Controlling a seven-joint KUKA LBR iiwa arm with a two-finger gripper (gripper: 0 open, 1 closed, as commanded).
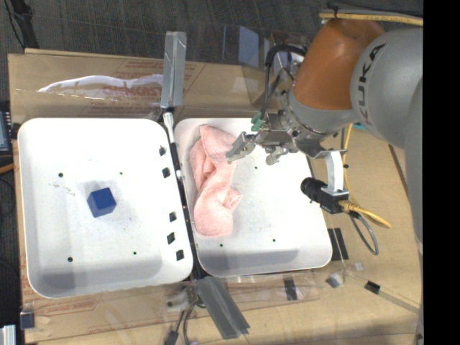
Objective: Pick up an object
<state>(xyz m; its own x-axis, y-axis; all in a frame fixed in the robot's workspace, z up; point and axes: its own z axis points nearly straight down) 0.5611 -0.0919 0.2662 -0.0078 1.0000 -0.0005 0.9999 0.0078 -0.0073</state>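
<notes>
Where the counter [374, 264] carries two white bins side by side, noted as follows. Left bin [43, 149]: holds a blue cube [102, 201], lying left of centre, well clear of all four walls. Right bin [302, 243]: holds a pink cloth [212, 185], crumpled and stretched along the bin's left wall, from near the far left corner down past the middle. Arm [374, 70]: reaches in from the counter's right edge, orange band above the wrist, wrist over the right bin's far edge. Gripper [251, 148]: hangs above the right bin's far half, pointed toward the cloth, tip just beside or at the cloth's upper right edge; contact cannot be confirmed. Fingers [236, 149]: appear spread with a gap between them, nothing seen held. Cardboard sheet [93, 70]: lies under and beyond the bins at the counter's far edge. Cables [366, 221]: trail off the wrist toward the counter's right edge.
</notes>
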